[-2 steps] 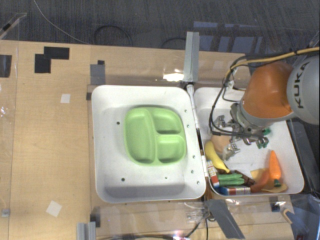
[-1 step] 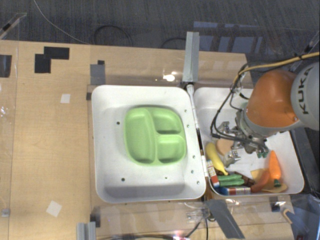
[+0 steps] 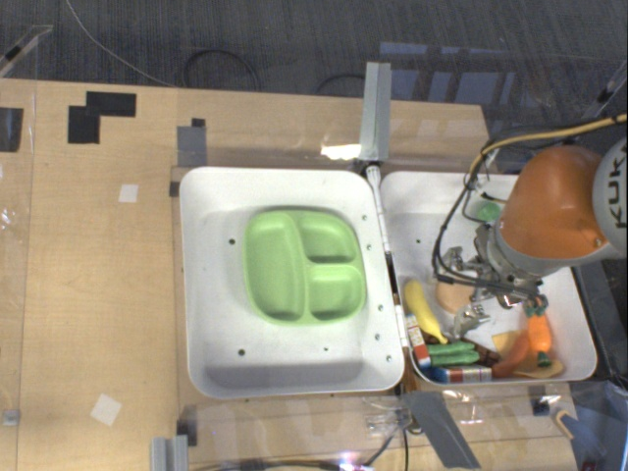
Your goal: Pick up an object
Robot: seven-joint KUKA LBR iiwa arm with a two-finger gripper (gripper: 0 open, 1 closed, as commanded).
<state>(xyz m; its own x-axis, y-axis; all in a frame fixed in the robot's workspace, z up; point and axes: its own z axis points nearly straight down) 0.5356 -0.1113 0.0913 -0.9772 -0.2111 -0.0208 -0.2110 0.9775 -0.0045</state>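
Gripper (image 3: 478, 307) sits low in the right bin (image 3: 422, 199), over the clutter; can't tell its state. Just left of the gripper: yellow banana (image 3: 424, 310), probably light, smooth plastic, best pinched across its middle. Below the gripper: green marker (image 3: 456, 353), thin and likely to roll. Right of the gripper: orange carrot (image 3: 540, 334). Far left of the gripper: green divided plate (image 3: 304, 266) in the left bin (image 3: 211, 263). Only legible writing: "KU" on the arm (image 3: 613, 204).
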